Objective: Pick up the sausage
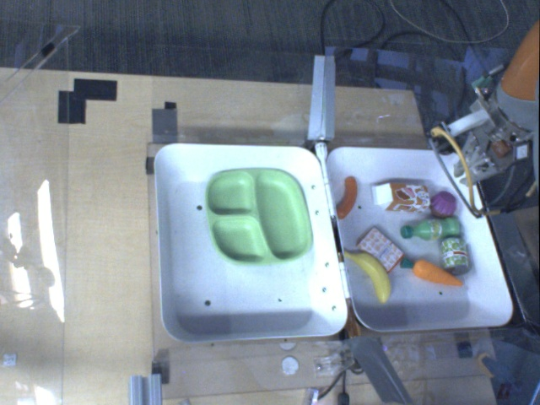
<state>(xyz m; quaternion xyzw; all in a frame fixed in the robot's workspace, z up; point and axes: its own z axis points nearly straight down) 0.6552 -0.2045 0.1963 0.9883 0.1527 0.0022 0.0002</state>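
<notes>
The sausage (pixel 347 196), a short orange-red piece, lies in the right bin (pixel 494 306) at its upper left, close to the wall shared with the left bin. My gripper (pixel 474 160) hangs over the right bin's upper right corner, well to the right of the sausage and apart from it. Cables and wrist hardware crowd around it. The orange band of the arm (pixel 523 66) is at the view's right edge.
The right bin also holds a small carton (pixel 405 196), a purple item (pixel 443 202), a green bottle (pixel 430 228), a can (pixel 454 254), a carrot (pixel 437 273), a banana (pixel 373 272) and a checked packet (pixel 380 249). A green divided plate (pixel 257 213) sits in the left bin (pixel 181 302).
</notes>
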